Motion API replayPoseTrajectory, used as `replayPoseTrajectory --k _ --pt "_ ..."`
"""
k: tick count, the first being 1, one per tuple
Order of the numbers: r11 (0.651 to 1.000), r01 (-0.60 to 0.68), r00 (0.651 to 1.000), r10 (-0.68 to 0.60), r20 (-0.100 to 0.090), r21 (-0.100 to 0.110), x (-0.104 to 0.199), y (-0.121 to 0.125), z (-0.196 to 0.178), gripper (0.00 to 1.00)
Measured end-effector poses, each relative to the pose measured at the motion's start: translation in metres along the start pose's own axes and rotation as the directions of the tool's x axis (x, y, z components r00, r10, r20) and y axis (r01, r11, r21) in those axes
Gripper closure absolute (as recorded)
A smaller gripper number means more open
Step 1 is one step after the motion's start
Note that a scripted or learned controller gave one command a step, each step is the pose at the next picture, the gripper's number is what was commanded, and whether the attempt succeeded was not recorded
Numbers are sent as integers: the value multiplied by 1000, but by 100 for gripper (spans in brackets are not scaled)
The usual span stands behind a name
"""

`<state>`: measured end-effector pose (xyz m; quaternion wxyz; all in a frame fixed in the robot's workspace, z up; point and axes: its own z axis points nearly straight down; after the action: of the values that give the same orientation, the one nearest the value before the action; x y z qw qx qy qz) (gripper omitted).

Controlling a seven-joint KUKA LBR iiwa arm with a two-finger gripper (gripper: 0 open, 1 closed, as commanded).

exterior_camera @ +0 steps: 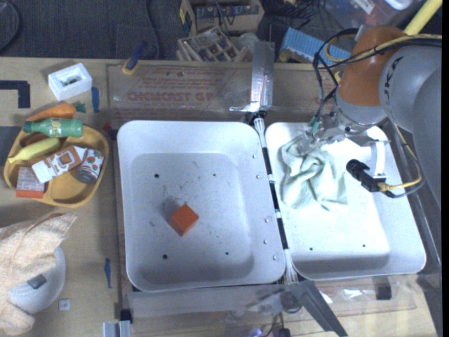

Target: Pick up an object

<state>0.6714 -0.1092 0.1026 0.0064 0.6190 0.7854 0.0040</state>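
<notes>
A small orange cube (184, 219) lies in the left bin (140, 146), a little left of its middle. A crumpled pale cloth (312, 177) lies in the upper left part of the right bin (393, 251). My gripper (315, 135) hangs low over the cloth's top edge, at the back of the right bin, and seems to touch the fabric. The grey arm with its orange band (372, 62) comes in from the upper right, above the gripper.
A black connector on a yellow-tipped cable (366, 175) hangs over the right bin beside the cloth. A yellow bowl of toy food (56, 167) and a white box (70, 81) sit left of the bins. A beige towel (31, 258) lies at the lower left.
</notes>
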Motion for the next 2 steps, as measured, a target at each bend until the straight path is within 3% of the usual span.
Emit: replayPoseTrajectory --k 1,2 --pt "1000 0 1000 0 0 0 0 0 0 0" --pt "1000 20 1000 -20 -1 2 19 -47 11 0"
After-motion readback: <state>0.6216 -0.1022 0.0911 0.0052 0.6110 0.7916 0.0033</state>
